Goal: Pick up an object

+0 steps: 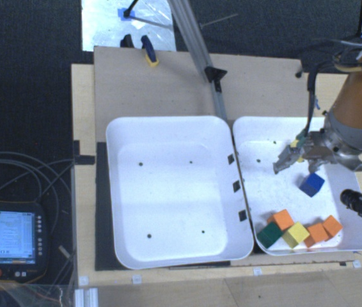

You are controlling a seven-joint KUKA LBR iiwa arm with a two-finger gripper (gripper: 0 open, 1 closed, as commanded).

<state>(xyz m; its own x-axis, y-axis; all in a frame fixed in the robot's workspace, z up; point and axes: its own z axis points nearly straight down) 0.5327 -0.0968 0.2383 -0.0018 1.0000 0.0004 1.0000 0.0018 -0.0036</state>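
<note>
The bench (168, 82) carries two shallow white bins side by side. The left bin (123, 248) sits toward the centre of the view; the right bin (258, 133) adjoins it. The arm (360, 101) enters from the right, its orange band above the grey wrist, and leans down over the right bin. The gripper (291, 158) points left and downward above the bin floor; whether it is parted or closed cannot be told, and no object is visible in it. A blue cube (311, 184) lies just beside the gripper, toward the near side. Along the bin's near wall sits a cluster: a green cube (270, 235), a yellow cube (295, 235) and three orange cubes (283, 219).
</note>
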